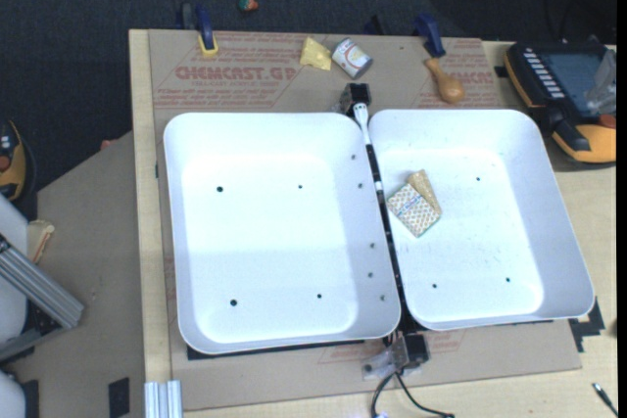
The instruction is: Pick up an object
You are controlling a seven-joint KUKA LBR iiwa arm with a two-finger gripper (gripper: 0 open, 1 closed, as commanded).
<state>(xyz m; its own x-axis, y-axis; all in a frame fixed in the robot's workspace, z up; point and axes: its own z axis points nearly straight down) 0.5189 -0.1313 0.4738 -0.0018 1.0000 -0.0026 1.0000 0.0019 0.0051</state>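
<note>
The only candidate, a small patterned packet [415, 205], lies in the right bin [549, 210], left of centre and near the wall shared with the left bin [196, 210]. Its long axis runs roughly from 11 to 5 o'clock. Open floor extends toward 3 and 6 o'clock; the dividing rim at 9 o'clock crowds it. The gripper's state cannot be told. An approach from 3 o'clock appears least obstructed.

Red "CHEMCAST" lettering on the brown board [245, 71].

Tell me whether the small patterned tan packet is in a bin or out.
In: the small patterned tan packet lies inside the right white bin.
</note>
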